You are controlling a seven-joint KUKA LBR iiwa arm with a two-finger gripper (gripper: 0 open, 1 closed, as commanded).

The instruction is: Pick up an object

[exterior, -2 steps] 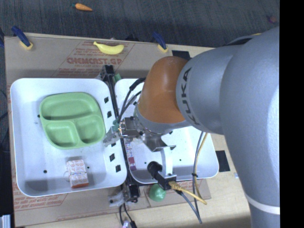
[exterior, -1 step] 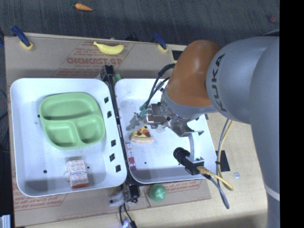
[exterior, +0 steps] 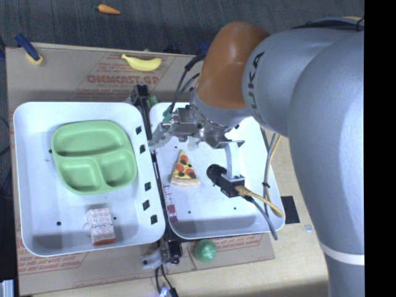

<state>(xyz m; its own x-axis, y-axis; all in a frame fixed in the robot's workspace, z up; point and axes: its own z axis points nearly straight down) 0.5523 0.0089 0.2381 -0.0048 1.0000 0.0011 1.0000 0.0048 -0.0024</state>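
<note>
Cardboard covers the surface (exterior: 99,79) under two shallow white bins. Arm's pincer (exterior: 185,132) hangs over the right bin (exterior: 247,224), presumably lining up on the toy pizza slice (exterior: 184,169) just below it; its spread I cannot tell.

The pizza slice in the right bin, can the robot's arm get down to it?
Probably yes. The pizza slice lies flat on the floor of the right bin with bare space around it. The gripper hangs just above and behind it, and nothing lies between them.
</note>
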